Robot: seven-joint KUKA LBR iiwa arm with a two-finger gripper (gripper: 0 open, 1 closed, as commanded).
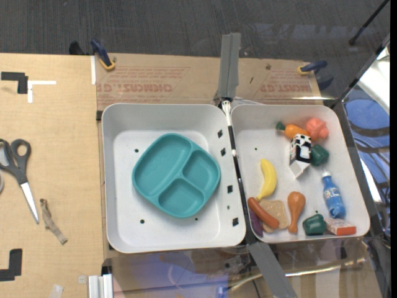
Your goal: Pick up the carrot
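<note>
The carrot [291, 130] is small and orange with a green top, and lies near the far edge of the right bin [254, 124]. Its green end points left. A pink toy [316, 128] lies just to its right. A black-and-white carton [301, 149] stands just in front of it, close enough that they may touch.
The right bin also holds a banana [268, 177], a blue bottle [332, 195], a drumstick [296, 207], a hot dog [263, 212] on bread and several green items. A teal divided plate [177, 174] sits in the left bin [118, 166]. Scissors [18, 166] lie on the bench at far left.
</note>
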